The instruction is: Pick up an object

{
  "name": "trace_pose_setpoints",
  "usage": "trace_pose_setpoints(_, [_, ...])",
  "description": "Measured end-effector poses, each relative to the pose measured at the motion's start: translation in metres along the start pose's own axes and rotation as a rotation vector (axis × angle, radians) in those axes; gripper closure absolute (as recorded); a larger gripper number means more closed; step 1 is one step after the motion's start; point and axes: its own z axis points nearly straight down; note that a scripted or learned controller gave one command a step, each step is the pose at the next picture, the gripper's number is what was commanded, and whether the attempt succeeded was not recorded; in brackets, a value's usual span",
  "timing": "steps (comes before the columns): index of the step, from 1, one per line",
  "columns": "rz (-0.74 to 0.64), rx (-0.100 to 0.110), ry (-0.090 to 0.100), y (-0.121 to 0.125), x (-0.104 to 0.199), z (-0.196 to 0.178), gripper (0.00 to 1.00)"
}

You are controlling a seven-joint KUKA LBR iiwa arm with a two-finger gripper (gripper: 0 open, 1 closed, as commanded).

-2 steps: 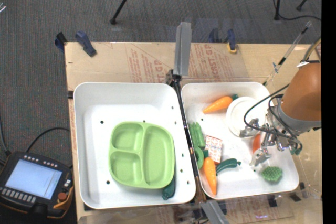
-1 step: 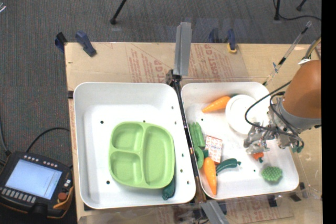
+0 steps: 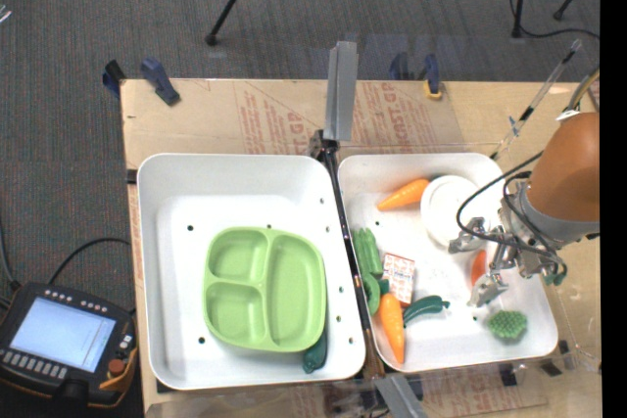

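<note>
Gripper (image 3: pixel 487 281): whether it is spread or shut cannot be told from above, as the metal linkage blurs into what lies under it. Nothing is seen held.

Just beneath it, partly covered, a small red-orange tapered piece (image 3: pixel 478 264) is seen on the floor of the right-hand shallow white bin (image 3: pixel 460 357). It is judged the likely target. It looks slim, smooth and elongated, approx. upright in the view, w/ its ends hidden by the gripper, so exact shape can't be given.

Near by, toward the bin's front corner, a green knobbly broccoli-like toy (image 3: pixel 507 324) is found, apart from the red piece. A white round disc (image 3: pixel 451 206) lies behind the gripper, and an orange plastic carrot (image 3: pixel 404 195) is touching or just beside its left edge.

Risks, as judged:
- A slim, smooth item may be squeezed out sideways if caught off-centre.
- If the descent is set too close to the bin's right wall, the piece could be pushed vs. gripped.
- The green toy could be nudged, or taken instead, if aim drifts forward.

Further out, a light-green divided plastic plate (image 3: pixel 265 287) sits in the left bin (image 3: pixel 167 210), well apart.
</note>
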Motion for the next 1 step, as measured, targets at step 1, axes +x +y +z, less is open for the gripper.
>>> trace_pose_setpoints(1, [-0.017,0.001,0.002,0.0003,-0.0007,0.0096,0.00])
